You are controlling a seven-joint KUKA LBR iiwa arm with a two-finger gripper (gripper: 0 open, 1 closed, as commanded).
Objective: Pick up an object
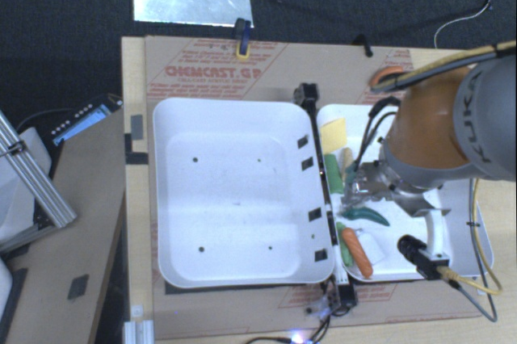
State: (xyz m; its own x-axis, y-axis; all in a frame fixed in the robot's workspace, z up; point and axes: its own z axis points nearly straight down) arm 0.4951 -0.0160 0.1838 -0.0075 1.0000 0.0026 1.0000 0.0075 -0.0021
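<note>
Claw [353, 190] sits low in the right-hand shallow white bin [460, 266]; can't tell its grip state. Dark green curved pepper-like toy [367, 215] lies just below it, orange carrot-shaped toy [356, 251] further below, pale yellow block [334, 131] above.

From my console, the grey arm with its orange band [432, 124] hid most of the shallow white right bin [333, 115]; its gripper [355, 190] stayed indistinct.

Red lettering reading "CHEMCAST GP" runs across the brown protective sheet [212, 69] under the bins; "KU", part of a name, shows on the grey arm [485, 120].
</note>
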